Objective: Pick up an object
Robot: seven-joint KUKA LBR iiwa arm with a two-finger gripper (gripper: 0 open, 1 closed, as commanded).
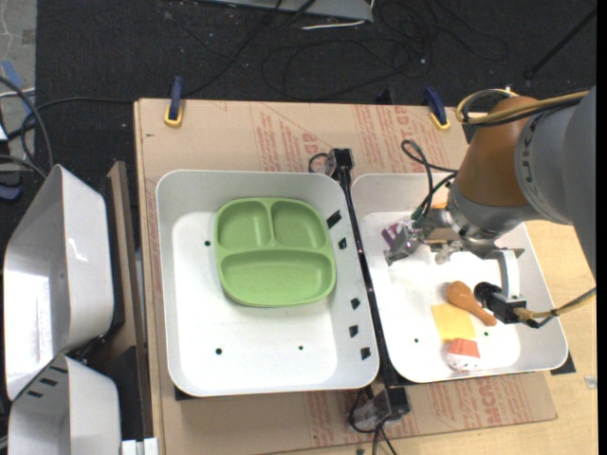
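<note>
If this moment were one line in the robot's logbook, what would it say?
gripper: low in right white bin | holding: unclear | nearby: orange wooden spoon, yellow block | left white bin: green divided plate

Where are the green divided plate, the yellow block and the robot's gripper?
green divided plate (276, 251): camera view, its large lower compartment.
yellow block (453, 322): camera view, its top face.
gripper (406, 240): camera view, its tip.

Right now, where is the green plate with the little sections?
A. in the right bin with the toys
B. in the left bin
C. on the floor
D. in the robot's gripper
B: the green divided plate lies flat in the left bin, while the arm reaches over the right bin.
</note>
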